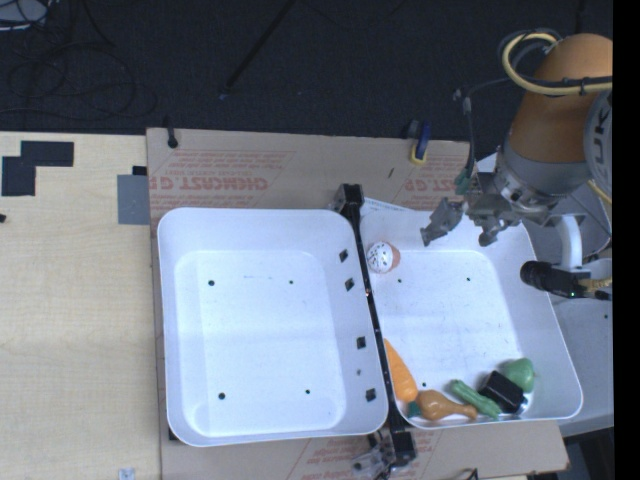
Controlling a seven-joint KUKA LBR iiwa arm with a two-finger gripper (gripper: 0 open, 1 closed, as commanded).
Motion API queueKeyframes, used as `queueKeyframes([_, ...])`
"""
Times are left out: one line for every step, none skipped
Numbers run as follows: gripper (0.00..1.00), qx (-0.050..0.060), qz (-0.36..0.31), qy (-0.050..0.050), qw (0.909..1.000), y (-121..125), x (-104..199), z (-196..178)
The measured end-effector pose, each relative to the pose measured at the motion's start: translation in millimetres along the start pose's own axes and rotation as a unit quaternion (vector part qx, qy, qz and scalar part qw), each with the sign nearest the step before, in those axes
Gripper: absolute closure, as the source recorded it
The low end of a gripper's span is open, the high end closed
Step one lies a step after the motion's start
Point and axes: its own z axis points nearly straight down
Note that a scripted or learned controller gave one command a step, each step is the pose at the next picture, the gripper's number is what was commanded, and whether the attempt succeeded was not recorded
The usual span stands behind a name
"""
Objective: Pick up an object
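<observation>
Claw (463, 226) of mine hangs open and holding nothing over the right bin's (560, 353) far rim.
Small white ball (381, 257) lies near, inside that bin.

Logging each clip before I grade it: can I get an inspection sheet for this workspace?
Surface: cardboard sheet under two white bins; left bin, right bin.
Job's things: in the right bin, small ball at the far left corner; orange carrot-like piece, tan piece, green stick, black block, green lump along the near edge.
Clutter: blue-yellow clamp.
Grippers: gripper open, above the right bin's far rim, holding nothing.
Cables: yellow loop on the arm.
Surroundings: dark floor.
</observation>
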Motion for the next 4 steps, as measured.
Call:
queueKeyframes([0.0, -0.006, -0.002, 0.0, 1.0, 2, 47, -97])
queueKeyframes([0.0, -0.004, -0.003, 0.001, 1.0, -2, 97, -167])
queueKeyframes([0.0, -0.002, -0.002, 0.001, 1.0, -47, 135, -208])
queueKeyframes([0.0, -0.002, 0.0, 0.0, 1.0, -108, 138, -235])
